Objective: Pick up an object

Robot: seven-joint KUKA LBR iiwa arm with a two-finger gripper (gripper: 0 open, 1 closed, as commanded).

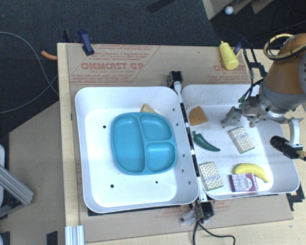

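Note:
The right bin holds a brown bread-like piece, a green pepper, two patterned packets, a yellow banana and a red-purple box. My gripper hangs low at the back of this bin, just above the upper patterned packet and to the right of the bread piece. Its two grey fingers stand apart with nothing between them.
The left bin holds a blue divided plate with a tan scrap at its far edge. A yellow object and a blue clamp lie on the bench behind the bins. A black part of the arm overhangs the right bin's right side.

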